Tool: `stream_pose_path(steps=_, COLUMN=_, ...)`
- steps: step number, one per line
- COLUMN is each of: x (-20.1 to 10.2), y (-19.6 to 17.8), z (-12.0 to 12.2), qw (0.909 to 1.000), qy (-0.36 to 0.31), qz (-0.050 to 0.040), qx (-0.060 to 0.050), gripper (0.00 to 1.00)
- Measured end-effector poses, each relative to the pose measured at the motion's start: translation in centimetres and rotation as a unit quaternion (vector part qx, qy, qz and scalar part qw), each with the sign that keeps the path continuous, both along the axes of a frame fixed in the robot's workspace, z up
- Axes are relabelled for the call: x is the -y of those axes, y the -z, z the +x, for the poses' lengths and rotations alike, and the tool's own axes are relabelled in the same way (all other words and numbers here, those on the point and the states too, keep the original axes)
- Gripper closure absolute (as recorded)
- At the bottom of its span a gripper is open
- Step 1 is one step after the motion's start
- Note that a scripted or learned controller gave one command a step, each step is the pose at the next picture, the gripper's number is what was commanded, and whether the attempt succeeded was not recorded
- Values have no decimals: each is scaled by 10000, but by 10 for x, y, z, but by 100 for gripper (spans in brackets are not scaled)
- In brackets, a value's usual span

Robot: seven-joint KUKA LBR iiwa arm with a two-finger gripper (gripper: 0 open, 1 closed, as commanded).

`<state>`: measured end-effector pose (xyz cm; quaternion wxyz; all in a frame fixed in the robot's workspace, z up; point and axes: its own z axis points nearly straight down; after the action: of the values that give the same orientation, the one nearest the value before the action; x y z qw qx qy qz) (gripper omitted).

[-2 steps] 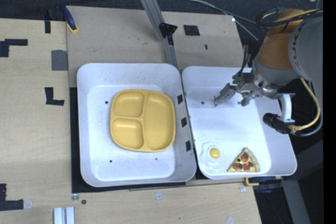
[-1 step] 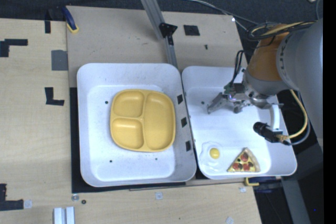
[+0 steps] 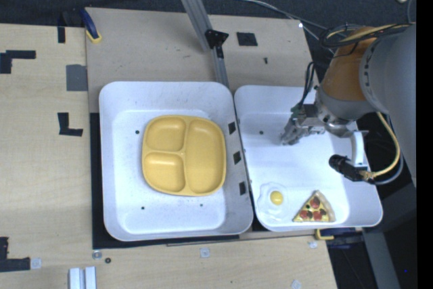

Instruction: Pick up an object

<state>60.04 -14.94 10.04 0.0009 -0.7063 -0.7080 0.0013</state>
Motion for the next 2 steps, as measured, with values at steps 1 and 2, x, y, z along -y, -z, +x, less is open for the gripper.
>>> stream_pose_path(steps=1, x=-1, y=-50, z=-10, qw=10000, qy=10, qz=1, qx=22, gripper=100)
stream_pose_path(steps=2, x=-5, y=-93, z=-8, qw=10000, qy=3, qz=1, qx=27, gripper=100)
